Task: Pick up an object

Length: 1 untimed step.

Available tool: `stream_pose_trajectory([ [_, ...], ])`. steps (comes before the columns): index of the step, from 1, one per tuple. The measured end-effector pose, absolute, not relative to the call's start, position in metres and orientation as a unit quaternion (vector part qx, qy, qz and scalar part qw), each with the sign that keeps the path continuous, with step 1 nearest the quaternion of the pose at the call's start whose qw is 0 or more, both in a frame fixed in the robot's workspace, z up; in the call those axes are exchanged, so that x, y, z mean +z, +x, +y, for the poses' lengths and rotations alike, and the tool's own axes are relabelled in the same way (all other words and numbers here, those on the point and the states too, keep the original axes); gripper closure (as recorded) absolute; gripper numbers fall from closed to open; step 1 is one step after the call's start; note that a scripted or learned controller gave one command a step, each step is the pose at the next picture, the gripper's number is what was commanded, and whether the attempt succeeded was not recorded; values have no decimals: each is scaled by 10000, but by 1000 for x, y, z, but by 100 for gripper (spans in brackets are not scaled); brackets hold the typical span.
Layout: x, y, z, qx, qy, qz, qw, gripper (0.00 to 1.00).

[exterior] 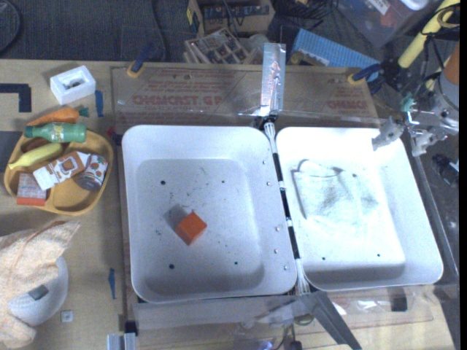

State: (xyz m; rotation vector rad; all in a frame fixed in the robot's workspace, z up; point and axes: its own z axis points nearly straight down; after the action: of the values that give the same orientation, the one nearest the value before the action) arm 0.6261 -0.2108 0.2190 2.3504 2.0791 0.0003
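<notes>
One orange block [192,227] is sitting in the left bin [146,152], with only a crumpled clear sheet [336,192] in the right bin [416,217]. The claw [408,126] is hanging off at the right bin's far corner, probably parked; can't tell its state.

I saw soft, slightly blurred footage; the two shallow white plastic bins [146,148] glared brightly, the surroundings stayed dim.
</notes>
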Motion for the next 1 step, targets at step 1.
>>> stream_pose_trajectory([
  [1, 230, 628, -209, 0, 7477, 6640, 46, 100],
])
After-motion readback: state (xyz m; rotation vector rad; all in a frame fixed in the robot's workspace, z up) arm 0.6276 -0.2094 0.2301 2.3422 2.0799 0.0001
